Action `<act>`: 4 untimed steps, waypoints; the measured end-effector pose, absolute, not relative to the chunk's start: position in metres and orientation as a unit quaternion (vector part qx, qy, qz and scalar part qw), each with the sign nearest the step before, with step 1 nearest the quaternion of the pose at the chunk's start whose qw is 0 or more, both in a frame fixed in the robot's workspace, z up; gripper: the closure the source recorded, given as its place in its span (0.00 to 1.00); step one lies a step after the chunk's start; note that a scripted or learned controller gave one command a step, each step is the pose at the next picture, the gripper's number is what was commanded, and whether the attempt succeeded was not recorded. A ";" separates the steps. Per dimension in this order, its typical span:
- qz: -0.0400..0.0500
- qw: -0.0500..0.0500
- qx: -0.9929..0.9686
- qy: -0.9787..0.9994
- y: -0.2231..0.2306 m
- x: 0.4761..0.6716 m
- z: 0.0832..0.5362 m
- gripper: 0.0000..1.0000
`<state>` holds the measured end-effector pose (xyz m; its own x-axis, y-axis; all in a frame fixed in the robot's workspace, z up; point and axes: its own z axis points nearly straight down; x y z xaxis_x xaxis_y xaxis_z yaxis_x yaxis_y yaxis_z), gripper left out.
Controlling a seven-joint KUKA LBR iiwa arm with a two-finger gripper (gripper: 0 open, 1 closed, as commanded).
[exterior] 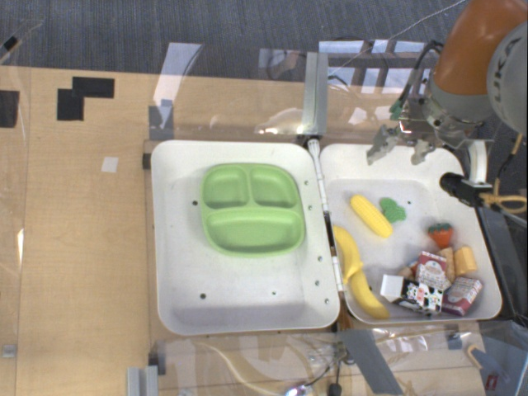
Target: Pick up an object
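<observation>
My gripper [402, 149] hangs over the far edge of the right bin [412, 186], open, with nothing between its fingers [381, 148]. Below it in that bin lie a yellow corn cob [370, 215] and a small green piece [393, 210]. A banana [355, 272] runs along the bin's left wall. At the near right sit a red and green fruit [441, 236], an orange cylinder [465, 261], a printed carton [425, 280] and a pink box [463, 295].
A green divided plate [252, 209] rests in the left bin [177, 246]. A metal divider post [314, 97] stands behind the seam between the bins. The arm's orange band [483, 27] rises at the upper right.
</observation>
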<state>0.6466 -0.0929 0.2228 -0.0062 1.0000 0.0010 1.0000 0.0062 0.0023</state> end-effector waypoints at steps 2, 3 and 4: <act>0.003 0.002 0.637 0.771 -0.085 0.618 0.107 1.00; 0.001 0.001 0.679 0.734 -0.061 0.667 0.186 1.00; -0.001 -0.001 0.778 0.628 -0.073 0.637 0.184 1.00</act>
